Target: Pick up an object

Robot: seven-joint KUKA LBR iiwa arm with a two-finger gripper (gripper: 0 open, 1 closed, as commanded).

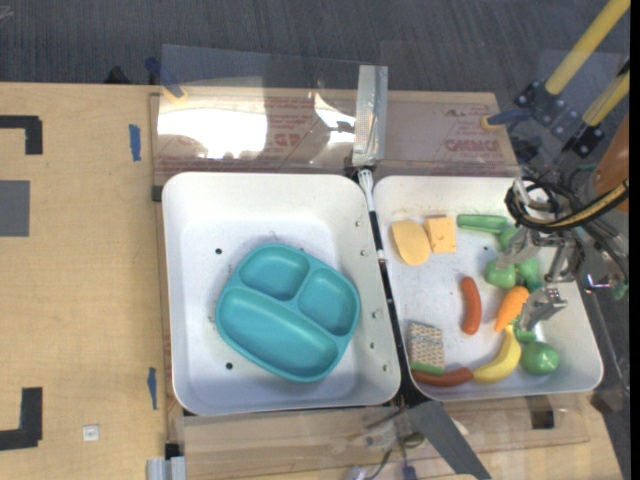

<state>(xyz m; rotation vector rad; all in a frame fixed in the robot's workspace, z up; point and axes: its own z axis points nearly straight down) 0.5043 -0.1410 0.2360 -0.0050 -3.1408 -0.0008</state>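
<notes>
Toward the right side of the right bin [590, 363] lies a carrot [510, 306], its long axis running from the thick end at upper right down to the tip at lower left. Just to its right, close enough that I cannot tell whether they touch, hangs the gripper [543, 303]; whether it is open or closed I cannot tell. A green piece [512, 265] sits just above the carrot, a banana [502, 358] just below, and an orange-red sausage [470, 305] lies near on its left, roughly upright. In my judgement the carrot is the nearest candidate
</notes>
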